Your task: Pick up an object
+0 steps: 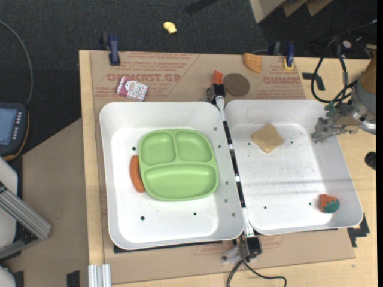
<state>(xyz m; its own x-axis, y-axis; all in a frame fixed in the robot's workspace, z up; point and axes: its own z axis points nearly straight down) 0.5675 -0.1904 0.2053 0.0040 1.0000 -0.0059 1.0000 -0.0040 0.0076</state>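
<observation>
Camera view: gripper (pixel 321 130) hovers over right bin's (pixel 287 220) edge.

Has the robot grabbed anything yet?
Not yet. The tan bread-like slice and the small orange-and-teal toy lie in the right white bin. The gripper sits at that bin's right rim with nothing visibly in it. Reaching, gripping and lifting are all left.

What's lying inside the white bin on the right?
The right bin holds a tan, bread-like piece near its far side and a small orange and green toy in its near right corner. The hand hangs over the bin's right rim, hiding whatever lies beneath it.
</observation>
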